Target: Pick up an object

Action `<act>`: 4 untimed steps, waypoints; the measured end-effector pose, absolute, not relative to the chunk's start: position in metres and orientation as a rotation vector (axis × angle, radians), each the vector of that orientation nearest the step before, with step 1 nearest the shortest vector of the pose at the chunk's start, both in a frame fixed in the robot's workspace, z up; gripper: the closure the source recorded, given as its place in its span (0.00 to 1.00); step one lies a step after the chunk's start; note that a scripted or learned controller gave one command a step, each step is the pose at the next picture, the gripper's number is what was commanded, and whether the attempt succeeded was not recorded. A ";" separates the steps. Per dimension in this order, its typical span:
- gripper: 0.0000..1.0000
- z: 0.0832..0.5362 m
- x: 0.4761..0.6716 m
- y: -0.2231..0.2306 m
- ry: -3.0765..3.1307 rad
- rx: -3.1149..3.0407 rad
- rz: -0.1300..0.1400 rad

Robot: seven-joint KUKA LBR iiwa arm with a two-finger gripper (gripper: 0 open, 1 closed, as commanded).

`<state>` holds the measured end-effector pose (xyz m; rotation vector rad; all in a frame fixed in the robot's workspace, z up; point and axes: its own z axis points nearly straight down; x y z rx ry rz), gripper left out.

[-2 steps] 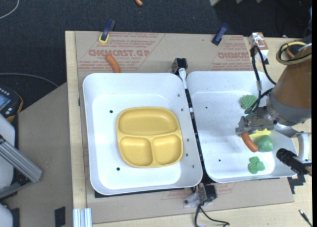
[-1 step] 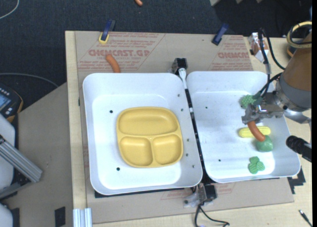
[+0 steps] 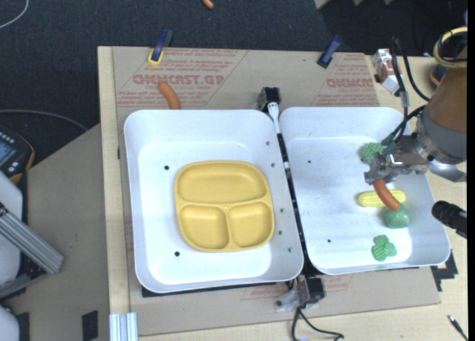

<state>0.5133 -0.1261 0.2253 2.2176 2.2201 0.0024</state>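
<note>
Gripper (image 3: 380,172) at right-centre of frame, over right bin (image 3: 326,183); finger state not discernible. Orange sausage (image 3: 386,195) just below it, touching or nearly; long axis slants upper-left to lower-right, across yellow piece (image 3: 369,199).

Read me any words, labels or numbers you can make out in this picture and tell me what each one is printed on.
"CHEMCAST GP" in red, on the brown board behind the left bin; the last letters are faint.
The same red print repeats on the board behind the right bin, cut off and too blurred to read fully.
No readable text on the yellow tray or the bins.
</note>
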 end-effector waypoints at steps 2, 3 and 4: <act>1.00 0.218 0.575 -0.036 2.225 2.213 0.005; 1.00 0.221 0.616 0.012 2.226 2.212 0.007; 1.00 0.229 0.638 0.053 2.226 2.214 0.007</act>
